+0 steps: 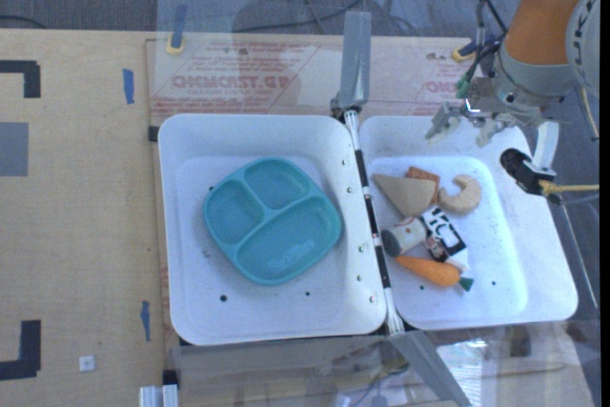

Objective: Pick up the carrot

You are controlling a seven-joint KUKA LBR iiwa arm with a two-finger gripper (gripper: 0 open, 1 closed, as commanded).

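The carrot (431, 271) lies in the right bin (543, 291) near its front, orange with a small green tip pointing right. My gripper (465, 127) hangs over the far edge of that bin, well behind the carrot and apart from it. Its fingers are spread open with nothing between them.
Behind the carrot lie a black-and-white item (441, 234), a tan wedge (404, 193), a curved beige piece (463, 193) and a small reddish-brown piece (423, 174). A teal divided plate (274, 219) sits in the left bin (181, 157). A black cable end (519, 169) hangs beside the arm.
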